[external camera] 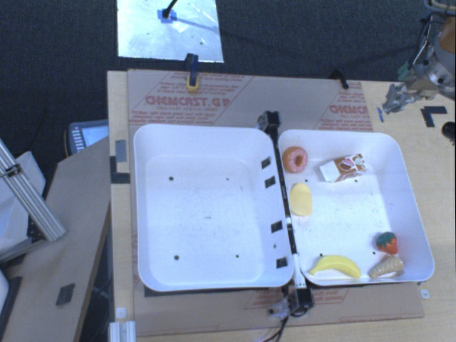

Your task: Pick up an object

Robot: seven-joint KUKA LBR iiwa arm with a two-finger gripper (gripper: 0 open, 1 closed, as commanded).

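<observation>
The right bin [410, 191] holds several small items. A pink-glazed donut [295, 159] lies at its far left corner, with a white and red-brown packet [343, 168] to its right. A pale yellow oval piece [301, 199] rests against the left wall. Along the near edge lie a banana [335, 265], a tan cone-shaped piece [386, 266] and a strawberry [387, 242]. My gripper [392, 105] hangs at the upper right, outside the bin and beyond its far right corner, well above the bench and apart from every item.
The left bin [142, 212] sits beside the right one, joined by a black clip strip [279, 205]. Both rest on a cardboard sheet [235, 95]. A shiny metal plate [169, 20] lies at the back, and an aluminium rail [28, 198] stands at the left.
</observation>
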